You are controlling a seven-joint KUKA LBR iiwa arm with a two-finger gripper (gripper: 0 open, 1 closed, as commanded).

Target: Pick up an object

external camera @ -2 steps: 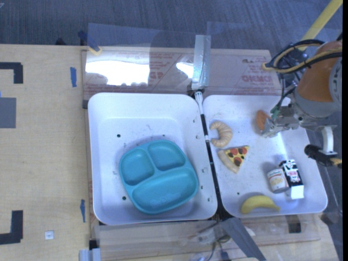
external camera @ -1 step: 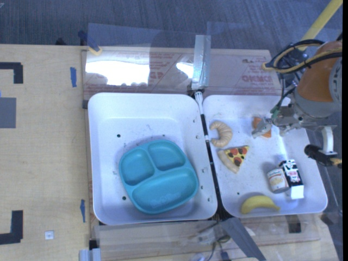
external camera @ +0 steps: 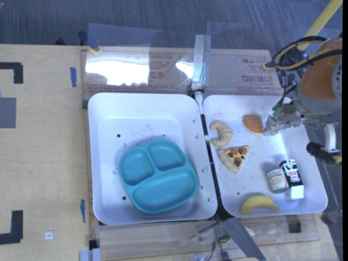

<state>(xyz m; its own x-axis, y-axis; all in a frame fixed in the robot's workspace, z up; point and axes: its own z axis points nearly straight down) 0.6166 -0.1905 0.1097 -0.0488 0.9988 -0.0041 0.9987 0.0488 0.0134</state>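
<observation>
The jaws sit low over the right bin, near its far right part, and whether they are wide or narrow cannot be told from this slanted view. Nothing shows between them.

Just beside the jaws, toward the middle divider, lies a small round orange-brown biscuit, flat on the bin floor; it may be touching the jaw tips, though that is unclear. Past it, farther from the jaws, a pale tan croissant curls against the bin's inner edge. Nearer the camera than the jaws lies a pizza slice, yellow with red and dark toppings, its tip pointing away from the divider. Still nearer the front wall stand a small tin with a beige label and, touching it on the arm's side, a black-and-white carton. A yellow banana rests by the front rim, well apart from the jaws.

The left bin holds a teal plate with three compartments, lying slightly turned.

Both bins are shallow, white and speckled with dark marks. They rest on a light wooden bench with black corner marks and blue tape bits. A clear plastic sheet stands behind the bins, catching glare. Beyond it the floor is dark blue-grey. Yellow and black cables loop above the arm's orange band.
</observation>
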